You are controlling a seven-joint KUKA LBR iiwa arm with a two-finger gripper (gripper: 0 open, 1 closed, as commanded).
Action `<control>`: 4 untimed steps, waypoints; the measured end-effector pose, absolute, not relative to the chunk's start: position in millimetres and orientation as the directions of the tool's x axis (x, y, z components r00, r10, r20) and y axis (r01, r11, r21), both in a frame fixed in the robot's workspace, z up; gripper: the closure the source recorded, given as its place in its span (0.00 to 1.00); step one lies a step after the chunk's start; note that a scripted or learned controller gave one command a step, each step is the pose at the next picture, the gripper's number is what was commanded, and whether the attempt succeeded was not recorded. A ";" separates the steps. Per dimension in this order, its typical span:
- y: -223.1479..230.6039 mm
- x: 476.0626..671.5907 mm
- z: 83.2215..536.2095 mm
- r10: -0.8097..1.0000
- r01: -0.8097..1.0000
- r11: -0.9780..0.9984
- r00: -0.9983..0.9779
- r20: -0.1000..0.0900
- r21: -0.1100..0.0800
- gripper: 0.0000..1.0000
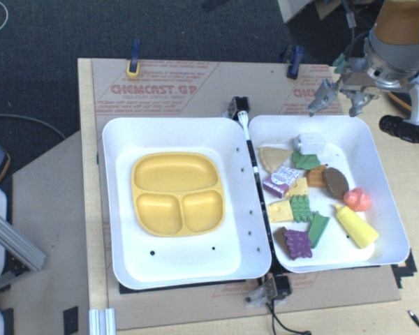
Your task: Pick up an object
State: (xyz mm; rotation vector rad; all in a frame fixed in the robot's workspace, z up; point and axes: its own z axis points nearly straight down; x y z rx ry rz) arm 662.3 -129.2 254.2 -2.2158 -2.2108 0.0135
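The gripper (341, 98) hangs over the far rim of the right bin (384, 187), its fingers (322, 100) spread apart with nothing between them. The toys to choose from all lie inside that bin, nearer the camera than the gripper and a little to its left. Closest to the gripper is a small grey block (309, 143), just inside the far rim; beyond it come green pieces (306, 161), a brown oval (335, 182), a pink ball (357, 199) and a yellow bottle (356, 227) whose long axis runs slantwise toward the bin's near right corner. A purple grape bunch (297, 243) sits farthest from the gripper, at the near edge. The next move probably calls for coming down and inward from the far rim. The left bin (119, 187) holds a yellow divided plate (177, 192). Red print on the cardboard (153, 89) behind the bins reads roughly "CHEMCAST GP".
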 end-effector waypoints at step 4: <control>-129.1 671.6 109.1 1.000 1.000 0.001 -0.001 -0.001 -0.003 0.00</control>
